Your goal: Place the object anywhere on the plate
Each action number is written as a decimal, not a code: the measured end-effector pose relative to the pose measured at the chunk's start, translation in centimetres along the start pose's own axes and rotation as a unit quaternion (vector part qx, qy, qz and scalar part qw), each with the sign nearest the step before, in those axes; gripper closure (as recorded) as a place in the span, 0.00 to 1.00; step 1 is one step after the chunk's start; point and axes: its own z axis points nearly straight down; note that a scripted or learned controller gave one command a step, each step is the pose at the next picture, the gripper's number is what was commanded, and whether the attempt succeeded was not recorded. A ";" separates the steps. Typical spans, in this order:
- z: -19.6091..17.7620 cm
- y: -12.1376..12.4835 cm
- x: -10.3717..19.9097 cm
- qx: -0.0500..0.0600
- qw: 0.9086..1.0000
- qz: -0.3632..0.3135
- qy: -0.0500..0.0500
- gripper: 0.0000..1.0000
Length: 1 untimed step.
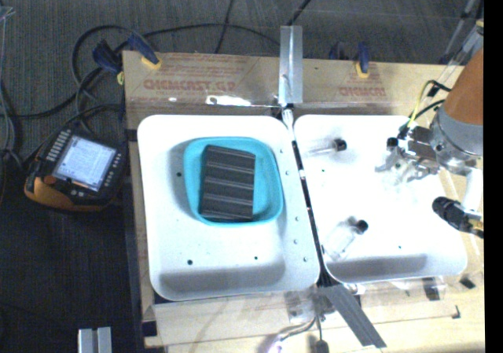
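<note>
We log a dark ribbed block (228, 182) lying on the blue plate (269, 186) in the left bin (157, 186), and the pincer (399, 161) at frame right over the right bin (377, 257), open and holding nothing.

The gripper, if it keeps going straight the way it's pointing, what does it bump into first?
The gripper seems to point down at the right bin. It would probably touch that bin's bare white floor first. The small clear objects with black caps lie off to the side. Depth is hard to judge.

The arm (471, 108) is cut off by the right edge; part of the plate (271, 178) lies hidden.
</note>
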 end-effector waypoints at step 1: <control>0.0 0.0 0.0 0.000 1.000 0.000 0.000 0.00</control>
